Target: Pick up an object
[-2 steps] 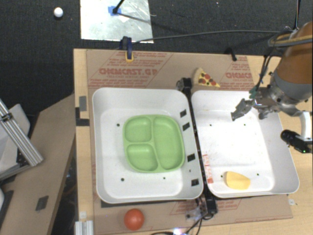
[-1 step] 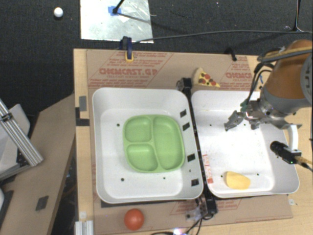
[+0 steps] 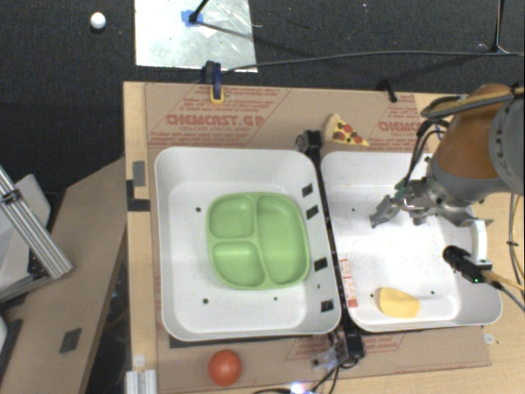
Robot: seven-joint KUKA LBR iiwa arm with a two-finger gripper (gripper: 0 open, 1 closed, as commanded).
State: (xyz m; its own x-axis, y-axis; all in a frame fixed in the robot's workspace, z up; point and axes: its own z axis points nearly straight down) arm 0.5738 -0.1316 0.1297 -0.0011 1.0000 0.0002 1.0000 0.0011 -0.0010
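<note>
Holding one green tray [image 3: 259, 240], left bin [image 3: 176, 220], one yellow piece [image 3: 399, 302], right bin [image 3: 361, 187], pincer [image 3: 385, 214] state unclear

A small yellow object [image 3: 399, 302], rounded and flattish, lies on its side on the floor of the right bin [image 3: 361, 245], close to the bin's near rim, well apart from its far wall.
</note>
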